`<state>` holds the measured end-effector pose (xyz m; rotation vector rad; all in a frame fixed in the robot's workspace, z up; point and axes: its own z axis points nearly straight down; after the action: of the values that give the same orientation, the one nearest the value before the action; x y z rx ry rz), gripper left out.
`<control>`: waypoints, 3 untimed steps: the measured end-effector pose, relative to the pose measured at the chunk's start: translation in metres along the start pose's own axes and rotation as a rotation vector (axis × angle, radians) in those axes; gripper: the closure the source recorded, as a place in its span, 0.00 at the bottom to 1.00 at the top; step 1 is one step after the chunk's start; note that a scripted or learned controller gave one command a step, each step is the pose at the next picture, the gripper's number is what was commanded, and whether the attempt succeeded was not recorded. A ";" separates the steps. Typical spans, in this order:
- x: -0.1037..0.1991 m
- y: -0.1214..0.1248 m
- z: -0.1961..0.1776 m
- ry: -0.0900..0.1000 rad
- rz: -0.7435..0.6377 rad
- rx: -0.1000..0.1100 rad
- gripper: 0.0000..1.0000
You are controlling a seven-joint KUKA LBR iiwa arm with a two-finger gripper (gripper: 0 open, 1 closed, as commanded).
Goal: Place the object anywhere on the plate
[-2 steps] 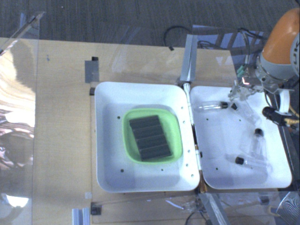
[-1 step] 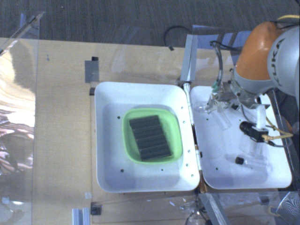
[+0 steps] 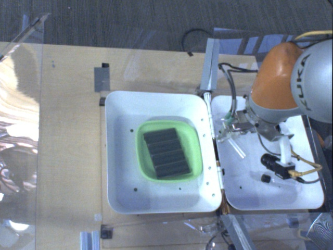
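Observation:
A dark grey ridged block (image 3: 166, 152) lies flat on the green square plate (image 3: 143, 139), which sits in the middle of the left white bin (image 3: 119, 155). The block rests fully inside the plate's rim, turned a little off the plate's axis. My gripper (image 3: 231, 144) hangs over the left part of the right bin (image 3: 250, 191), just past the wall between the two bins. Its pale fingers (image 3: 238, 150) are spread apart with nothing between them. The gripper is clear of the plate and the block.
The grey arm with its orange band (image 3: 278, 77) covers the back of the right bin. A small black part with a yellow cable (image 3: 278, 165) hangs by the wrist. Wooden bench surface lies left of the bins.

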<state>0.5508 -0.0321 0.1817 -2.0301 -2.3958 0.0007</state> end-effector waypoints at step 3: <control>0.082 -0.016 -0.056 -0.001 0.156 -0.003 0.00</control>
<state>0.5220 0.0459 0.2381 -2.2124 -2.2324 -0.0015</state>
